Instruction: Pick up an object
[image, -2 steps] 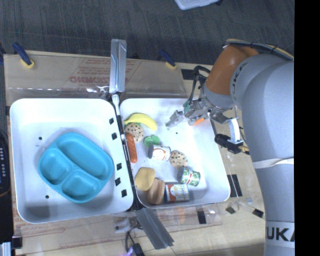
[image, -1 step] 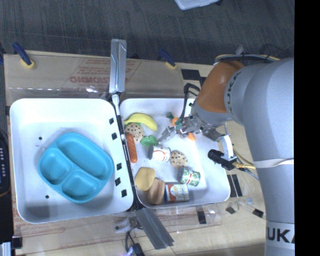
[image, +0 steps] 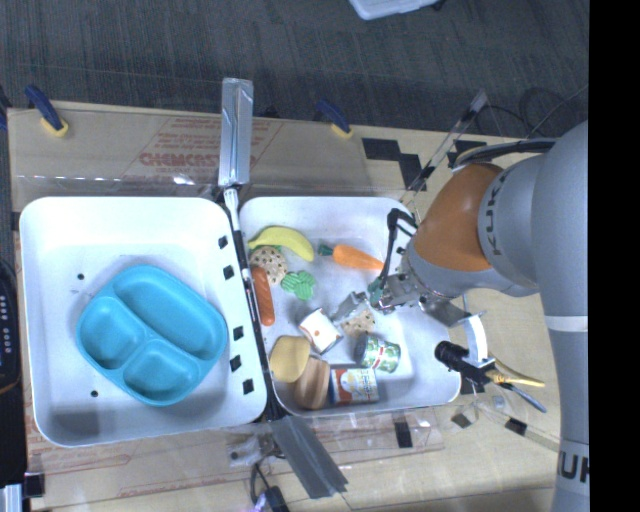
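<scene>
The right bin (image: 300, 212) holds several toy foods: a yellow banana (image: 283, 240), an orange carrot (image: 355, 257), a speckled cookie (image: 268, 260), a red sausage (image: 263, 296), a green piece (image: 297, 284), a small white carton (image: 318, 328), a green can (image: 380, 353), a tan bun (image: 289, 357) and a labelled can (image: 355, 385). My gripper (image: 353, 303) reaches down into the middle of this bin. It sits just above a small speckled piece (image: 358, 321), right of the carton and below the carrot.
The left bin (image: 60, 230) holds a blue divided plate (image: 150, 332). A metal divider post (image: 235, 130) stands between the bins at the back. My arm's orange band (image: 460, 225) hangs over the right bin's right rim. Cables and tools (image: 490, 375) lie to the right.
</scene>
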